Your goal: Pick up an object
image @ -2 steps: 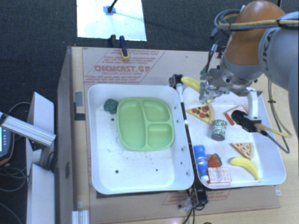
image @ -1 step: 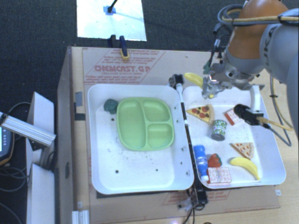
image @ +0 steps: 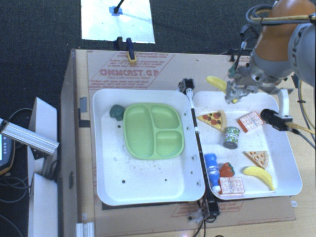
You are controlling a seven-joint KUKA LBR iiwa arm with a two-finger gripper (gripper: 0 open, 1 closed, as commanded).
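Gripper (image: 233, 97) upper right over right bin (image: 291, 174), finger state unclear, nearby banana (image: 216, 82) lies w/ long axis upper-left to lower-right.

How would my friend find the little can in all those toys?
Look in the right bin, the one crowded with toy food. Near its middle, just below the pizza slice, stands the can. It is the one upright cylinder, green-labelled with a silver top.
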